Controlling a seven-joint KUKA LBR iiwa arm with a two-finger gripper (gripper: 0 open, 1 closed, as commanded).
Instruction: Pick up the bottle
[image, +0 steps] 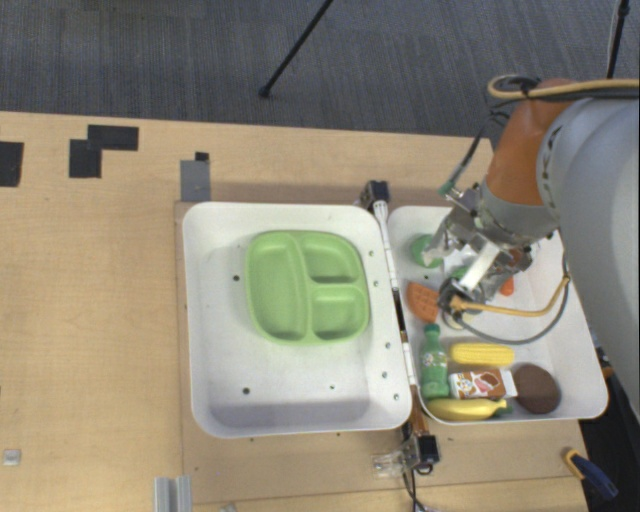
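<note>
The bottle (434, 366) is small and green with a pale cap, and lies along the left wall of the right bin (570, 345), cap pointing to the back. My gripper (447, 254) hangs over the back of that bin, well behind the bottle and apart from it. The wrist hides much of the gripper. A green object (420, 247) sits just to its left.
Beside the bottle lie a corn cob (483, 354), a small carton (479, 383), a banana (464, 408) and a brown ball (536, 388). An orange piece (422, 299) lies behind the bottle. The left bin (215, 300) holds a green divided plate (305, 286).
</note>
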